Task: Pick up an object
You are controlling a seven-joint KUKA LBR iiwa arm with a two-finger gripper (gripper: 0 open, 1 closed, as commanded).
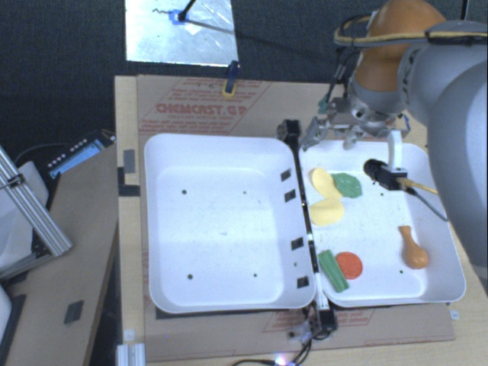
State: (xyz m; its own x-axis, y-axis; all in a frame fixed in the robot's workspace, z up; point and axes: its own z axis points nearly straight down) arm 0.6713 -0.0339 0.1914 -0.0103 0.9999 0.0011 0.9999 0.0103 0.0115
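Left bin [221, 219]: white, few small dark specks on floor.
Right bin [381, 231]: white, unmarked.
Upper yellow piece [322, 181] and lower yellow piece [328, 213]: pale yellow, plain.
Flat green piece [348, 184]: mid green.
Green stick [332, 271]: similar green, plain.
Disc [349, 264]: red-orange.
Gourd-shaped piece [412, 248]: orange-tan.
Clips [290, 197] along seam between bins: black.
Cardboard [198, 107] under bins: brown, red lettering.
Arm [450, 75]: grey, orange band.
Sheet [181, 21] at top: silver, reflective.
Peg [229, 82]: yellow and blue.

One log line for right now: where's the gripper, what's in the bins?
gripper: above far rim of right bin | contents: yellow pieces, green piece, green stick, red disc, orange gourd | pick: not yet made
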